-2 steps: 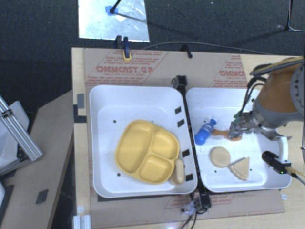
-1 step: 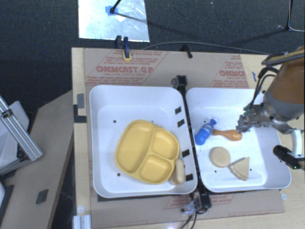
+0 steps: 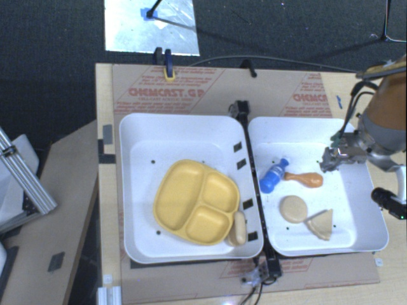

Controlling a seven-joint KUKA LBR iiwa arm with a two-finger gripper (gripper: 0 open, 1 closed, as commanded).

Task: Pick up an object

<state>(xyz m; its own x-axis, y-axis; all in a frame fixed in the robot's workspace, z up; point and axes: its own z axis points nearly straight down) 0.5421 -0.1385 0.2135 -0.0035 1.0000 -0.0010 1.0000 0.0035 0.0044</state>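
Right bin (image 3: 362, 234): orange drumstick (image 3: 304, 179) lies left-right, bulb toward hand (image 3: 332, 159).

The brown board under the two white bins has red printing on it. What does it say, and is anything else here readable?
"CHEMCAST GP", red, on the board, upper left.
A second red print on the board's upper right: cut off by the right bin, too blurred to read.
Nothing else bears readable text.

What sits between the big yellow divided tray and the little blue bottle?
In the camera view, the two bins' adjoining white walls, edged with black clips, lie between the yellow divided plastic tray and the small blue bottle.
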